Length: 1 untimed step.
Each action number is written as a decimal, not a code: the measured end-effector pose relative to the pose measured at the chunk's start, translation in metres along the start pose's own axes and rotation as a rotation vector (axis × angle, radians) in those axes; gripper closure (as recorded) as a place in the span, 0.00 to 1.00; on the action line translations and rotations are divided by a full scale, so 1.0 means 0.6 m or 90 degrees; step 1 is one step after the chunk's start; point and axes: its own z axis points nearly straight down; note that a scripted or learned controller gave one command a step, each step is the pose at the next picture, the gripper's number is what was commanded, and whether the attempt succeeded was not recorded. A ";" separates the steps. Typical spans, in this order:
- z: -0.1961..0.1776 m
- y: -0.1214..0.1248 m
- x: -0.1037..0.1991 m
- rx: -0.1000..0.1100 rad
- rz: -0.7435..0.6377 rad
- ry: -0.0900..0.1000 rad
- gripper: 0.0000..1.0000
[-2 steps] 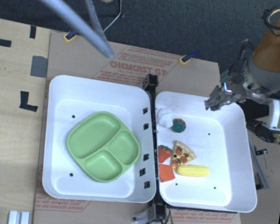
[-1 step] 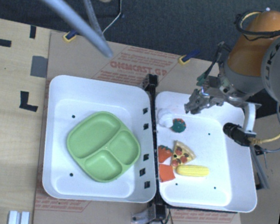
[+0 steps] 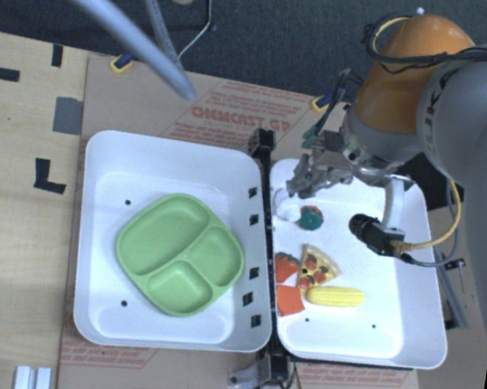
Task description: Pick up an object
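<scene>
**Now: hand low over the right bin's far-left corner**

Right now the hand (image 3: 301,187) hangs above a small white object (image 3: 288,211) and a teal ball-like toy (image 3: 312,216) in the right bin (image 3: 403,343); whether it is wide or narrow cannot be told. Nearer the camera lie a pizza slice (image 3: 317,266), a corn cob (image 3: 335,296) and an orange piece (image 3: 287,283). A green divided plate (image 3: 181,253) sits in the left bin (image 3: 99,212).

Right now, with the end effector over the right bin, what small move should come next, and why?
Probably a short, straight descent. The end effector sits at the right bin's far left, just above a small white object with a teal ball beside it. Neither looks gripped, so lowering onto the white one seems the natural step.
</scene>
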 end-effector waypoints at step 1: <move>0.029 -0.010 0.088 0.001 0.000 0.000 1.00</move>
